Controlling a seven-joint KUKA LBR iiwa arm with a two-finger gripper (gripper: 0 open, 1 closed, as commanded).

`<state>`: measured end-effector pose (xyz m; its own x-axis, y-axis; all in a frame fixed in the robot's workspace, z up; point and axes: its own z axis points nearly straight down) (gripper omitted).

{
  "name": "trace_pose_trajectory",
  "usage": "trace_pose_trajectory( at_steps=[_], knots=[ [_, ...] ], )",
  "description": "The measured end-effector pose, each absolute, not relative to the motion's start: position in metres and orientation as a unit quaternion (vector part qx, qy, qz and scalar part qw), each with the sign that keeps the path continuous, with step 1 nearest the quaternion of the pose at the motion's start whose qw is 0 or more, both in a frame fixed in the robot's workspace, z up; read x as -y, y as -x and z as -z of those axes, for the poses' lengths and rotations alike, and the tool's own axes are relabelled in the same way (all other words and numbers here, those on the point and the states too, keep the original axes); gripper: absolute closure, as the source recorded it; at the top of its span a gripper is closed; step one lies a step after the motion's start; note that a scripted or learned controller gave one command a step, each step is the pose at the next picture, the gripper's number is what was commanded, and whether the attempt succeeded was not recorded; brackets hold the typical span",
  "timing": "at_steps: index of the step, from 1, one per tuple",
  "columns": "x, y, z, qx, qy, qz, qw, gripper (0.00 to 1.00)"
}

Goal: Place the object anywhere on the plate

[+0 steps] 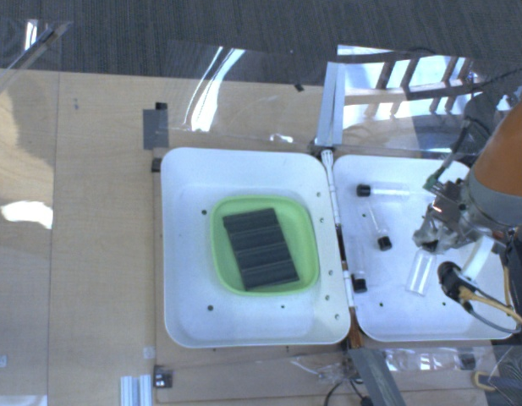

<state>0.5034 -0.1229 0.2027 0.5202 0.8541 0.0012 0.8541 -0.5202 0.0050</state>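
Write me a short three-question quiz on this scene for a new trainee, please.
1. True or false: the dark ridged block lies on the green plate.
2. Which bin holds the green plate? A) the left bin B) the right bin C) neither
3. Fill in: the gripper is above the ____ bin.

Key:
1. True. The block rests flat inside the plate's rim.
2. A. The plate sits in the left bin, near its middle.
3. Right. The arm reaches in from the right of the camera view and its gripper hangs over the right bin, near some small clear and black parts.
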Motion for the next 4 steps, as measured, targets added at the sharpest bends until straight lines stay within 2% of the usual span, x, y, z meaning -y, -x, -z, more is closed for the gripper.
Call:
trace_pose_trajectory(
  at_steps=[1,2,3,4],
  knots=[
    [0.051,-0.497,-0.205,-0.577,-0.817,-0.0015,0.001,1.0],
    [-0.033,-0.553,-0.202,-0.598,-0.802,-0.0023,0.001,1.0],
    [-0.107,-0.579,-0.185,-0.641,-0.768,-0.0023,0.001,1.0],
    [-0.106,-0.579,-0.185,-0.641,-0.768,-0.0023,0.001,0.0]
  ],
)
